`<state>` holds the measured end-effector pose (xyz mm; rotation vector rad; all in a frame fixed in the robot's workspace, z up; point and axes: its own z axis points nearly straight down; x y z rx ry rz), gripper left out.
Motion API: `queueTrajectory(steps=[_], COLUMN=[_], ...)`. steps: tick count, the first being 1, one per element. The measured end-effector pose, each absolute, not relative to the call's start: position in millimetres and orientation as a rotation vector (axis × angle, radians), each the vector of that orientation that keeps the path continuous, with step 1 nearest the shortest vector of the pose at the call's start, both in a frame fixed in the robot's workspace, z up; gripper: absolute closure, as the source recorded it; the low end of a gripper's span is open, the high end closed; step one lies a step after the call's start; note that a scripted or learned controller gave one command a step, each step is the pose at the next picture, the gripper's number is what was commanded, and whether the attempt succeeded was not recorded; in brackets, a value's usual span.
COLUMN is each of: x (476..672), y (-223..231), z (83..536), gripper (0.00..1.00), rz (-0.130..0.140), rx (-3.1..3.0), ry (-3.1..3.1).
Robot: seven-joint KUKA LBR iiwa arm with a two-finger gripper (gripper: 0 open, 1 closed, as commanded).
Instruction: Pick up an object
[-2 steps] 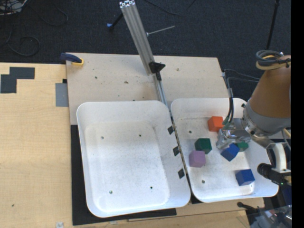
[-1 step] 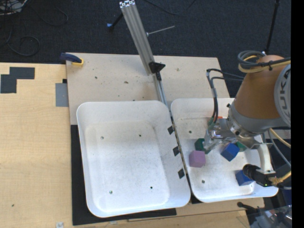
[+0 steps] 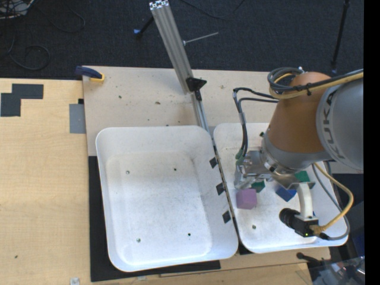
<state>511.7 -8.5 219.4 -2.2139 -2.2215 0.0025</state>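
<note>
**Arm low over the right bin, purple cube just shy of the jaws**

The arm (image 3: 309, 129) loomed closest to the lens, its orange band and grey wrist bulking over the right bin (image 3: 224, 136) and hiding a good part of it. Below that wrist sat the gripper (image 3: 250, 174), down near the bin floor beside the wall shared with the left bin (image 3: 154, 206). Were the jaws wide or narrow? I couldn't tell; the wrist covered the gap, and nothing showed plainly clamped there.

Now the candidates. The cube (image 3: 246, 199), purple, lay just on the camera side of the jaws, close but apart from them as far as I could judge. It looked about as wide as it was deep, so no long axis to line up with; any square approach should do. A green block (image 3: 259, 185) sat tighter in, right at the jaws' outer side, between them and the cube; whether it was touching them I couldn't say. A blue block (image 3: 285, 193) lay farther out from the jaws, away from the shared wall, partly under the arm.

So the call, as I read it: nothing lifted yet, the pick not made. There was one arm only, and the cube was the clearest target. The coming move turned on that small offset: the jaws would need to shift toward the camera to straddle it, with the green block crowding that path and likely to get nudged.
</note>
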Motion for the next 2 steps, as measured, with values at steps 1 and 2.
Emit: queueTrajectory(steps=[1, 2], x=[510.4, 503.6], y=[39, 95], z=[213, 228], gripper=[1.0, 1.0], rz=[0.005, 0.0], rx=[-2.213, -2.212], ry=[-2.22, -2.225])
